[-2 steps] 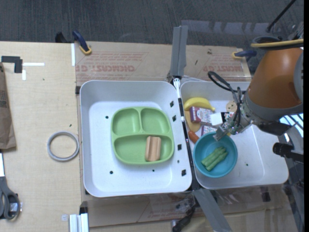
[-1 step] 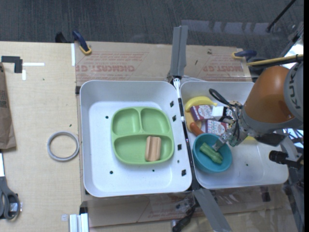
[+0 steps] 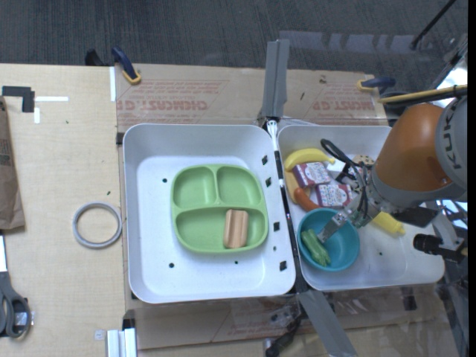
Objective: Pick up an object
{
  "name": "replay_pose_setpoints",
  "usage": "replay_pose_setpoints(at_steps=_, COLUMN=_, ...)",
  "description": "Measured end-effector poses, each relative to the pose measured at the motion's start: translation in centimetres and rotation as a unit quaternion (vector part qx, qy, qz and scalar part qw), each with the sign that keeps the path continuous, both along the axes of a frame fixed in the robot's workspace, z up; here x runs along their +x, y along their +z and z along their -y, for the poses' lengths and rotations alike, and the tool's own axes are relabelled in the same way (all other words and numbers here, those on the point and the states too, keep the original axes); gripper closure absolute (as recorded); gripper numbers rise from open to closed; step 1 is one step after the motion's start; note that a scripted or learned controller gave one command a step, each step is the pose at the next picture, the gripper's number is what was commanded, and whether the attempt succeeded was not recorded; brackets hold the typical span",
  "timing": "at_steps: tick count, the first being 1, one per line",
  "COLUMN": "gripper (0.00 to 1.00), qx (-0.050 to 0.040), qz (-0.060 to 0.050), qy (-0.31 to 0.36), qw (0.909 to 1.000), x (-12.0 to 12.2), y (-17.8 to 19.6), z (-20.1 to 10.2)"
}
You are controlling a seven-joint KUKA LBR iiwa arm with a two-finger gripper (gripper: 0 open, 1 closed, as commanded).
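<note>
Gripper: the gripper (image 3: 343,220) hangs low in the right bin (image 3: 416,270), its tip over the right rim of the blue bowl (image 3: 329,249). Whether it is parted or closed, and whether it has anything, I cannot tell; the wrist and cabling hide the tip.

Nearest thing: a green vegetable piece (image 3: 314,248) lies inside the blue bowl, towards the bowl's left side.

Key relation: the green piece lies down and to the left of the gripper tip, close by, with part of the bowl's floor between them. Its long axis runs from upper left to lower right, roughly across the line of the arm's reach.

Other candidates: a banana (image 3: 307,157) sits near the bin's far-left corner; a red-and-white packet (image 3: 321,184) and something orange (image 3: 304,197) lie just beyond the bowl; a yellow piece (image 3: 389,222) lies by the arm's right side.

Left bin: the left bin (image 3: 145,222) carries a green divided plate (image 3: 220,207) with a sausage (image 3: 236,228) in its near compartment, well apart from the gripper.

Judgement: the bowl's contents look like the likeliest target; a short shift left and a descent inside the rim would be needed.
</note>
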State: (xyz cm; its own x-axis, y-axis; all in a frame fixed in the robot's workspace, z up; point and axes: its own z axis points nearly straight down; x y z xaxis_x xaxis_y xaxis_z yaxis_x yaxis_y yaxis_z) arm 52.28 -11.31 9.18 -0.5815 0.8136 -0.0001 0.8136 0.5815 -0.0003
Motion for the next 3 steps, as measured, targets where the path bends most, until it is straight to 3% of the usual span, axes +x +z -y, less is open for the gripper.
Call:
replay_pose_setpoints(at_steps=1, gripper=0.0, qx=-0.0004, qz=0.001, qy=-0.04, qw=0.9992, x=7.7, y=0.0, z=2.3)
replay_pose_setpoints(at_steps=2, gripper=1.0, qx=-0.0003, qz=0.0, qy=-0.04, qw=0.9992, x=7.7, y=0.9, z=2.4)
replay_pose_setpoints(at_steps=3, gripper=1.0, qx=-0.0005, qz=0.001, qy=-0.169, qw=0.9855, x=12.4, y=0.3, z=5.4)
